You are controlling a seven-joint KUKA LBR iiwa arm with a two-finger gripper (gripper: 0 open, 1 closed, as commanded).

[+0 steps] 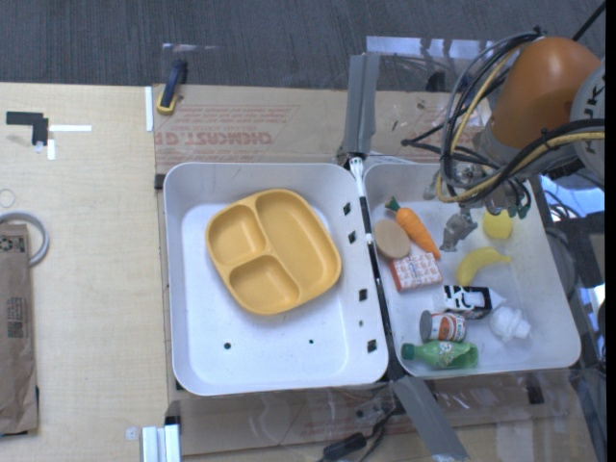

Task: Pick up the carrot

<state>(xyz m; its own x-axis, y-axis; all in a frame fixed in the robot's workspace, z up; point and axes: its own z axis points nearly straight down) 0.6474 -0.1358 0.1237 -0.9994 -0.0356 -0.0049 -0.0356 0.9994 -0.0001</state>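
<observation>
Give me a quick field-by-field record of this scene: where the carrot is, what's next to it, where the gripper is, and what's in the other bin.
carrot: upper left of the right bin, lying free
neighbours: tan round piece at its left, red-and-white box below
gripper: over the right bin, just right of the carrot
left bin: holds a yellow divided plate
task status: carrot not yet picked up

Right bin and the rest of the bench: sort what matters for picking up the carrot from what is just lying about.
For the job:
carrot
gripper

Lying about:
banana
green bottle
small can
red-and-white box
yellow divided plate
</observation>
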